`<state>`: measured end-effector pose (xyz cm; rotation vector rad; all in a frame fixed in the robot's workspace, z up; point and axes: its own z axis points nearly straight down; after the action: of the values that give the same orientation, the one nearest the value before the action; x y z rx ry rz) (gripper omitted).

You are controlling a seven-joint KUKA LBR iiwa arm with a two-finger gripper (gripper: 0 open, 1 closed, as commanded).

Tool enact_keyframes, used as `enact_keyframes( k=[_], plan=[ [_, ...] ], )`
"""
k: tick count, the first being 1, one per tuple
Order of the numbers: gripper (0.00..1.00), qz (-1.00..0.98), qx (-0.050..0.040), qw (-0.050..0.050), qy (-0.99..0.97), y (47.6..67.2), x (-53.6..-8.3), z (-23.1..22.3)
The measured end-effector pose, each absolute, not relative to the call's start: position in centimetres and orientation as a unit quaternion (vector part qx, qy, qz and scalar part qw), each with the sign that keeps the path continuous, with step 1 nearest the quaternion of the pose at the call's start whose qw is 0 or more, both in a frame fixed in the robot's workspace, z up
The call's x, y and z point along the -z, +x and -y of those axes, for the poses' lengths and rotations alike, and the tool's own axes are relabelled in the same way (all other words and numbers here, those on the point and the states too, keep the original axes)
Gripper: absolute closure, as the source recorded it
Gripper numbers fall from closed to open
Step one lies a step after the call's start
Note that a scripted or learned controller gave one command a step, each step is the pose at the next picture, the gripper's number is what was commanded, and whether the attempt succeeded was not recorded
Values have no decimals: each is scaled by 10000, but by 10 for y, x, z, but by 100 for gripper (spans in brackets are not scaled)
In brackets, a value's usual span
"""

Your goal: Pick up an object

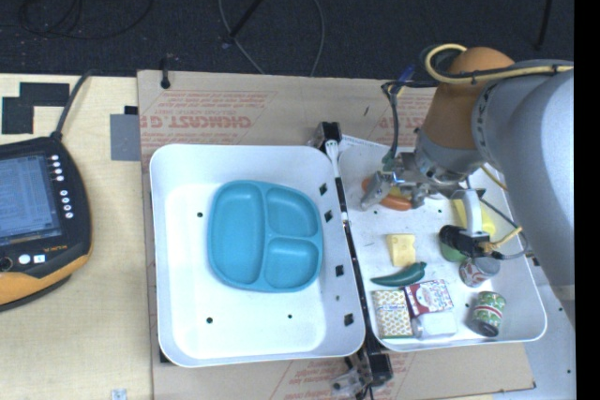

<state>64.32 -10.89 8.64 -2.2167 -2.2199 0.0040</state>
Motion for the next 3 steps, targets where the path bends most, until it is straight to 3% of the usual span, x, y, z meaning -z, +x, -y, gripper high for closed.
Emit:
enact_keyframes(
  k=[3],
  plan=[
    [0,7082,-19,23,-7060,643,-86,100]
  ],
)
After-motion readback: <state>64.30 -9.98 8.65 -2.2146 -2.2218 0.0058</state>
